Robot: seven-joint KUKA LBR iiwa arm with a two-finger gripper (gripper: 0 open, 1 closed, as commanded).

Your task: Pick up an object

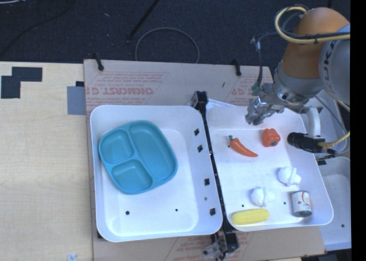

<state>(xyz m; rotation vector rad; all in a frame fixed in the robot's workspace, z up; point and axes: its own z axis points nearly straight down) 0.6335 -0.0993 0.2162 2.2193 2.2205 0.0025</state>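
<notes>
Your pincer (258, 114) hovers at right bin (320, 197) far edge — grip state unclear, nothing visibly held. Pepper (270, 137) and chili (242, 147) lie nearest — likely targets.

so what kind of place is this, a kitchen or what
Most likely a robotics lab test bench, not a kitchen: a robot arm hangs over two white bins on a cardboard-topped bench, the food looks like toys, such as the corn, and cables trail across the floor.
</notes>
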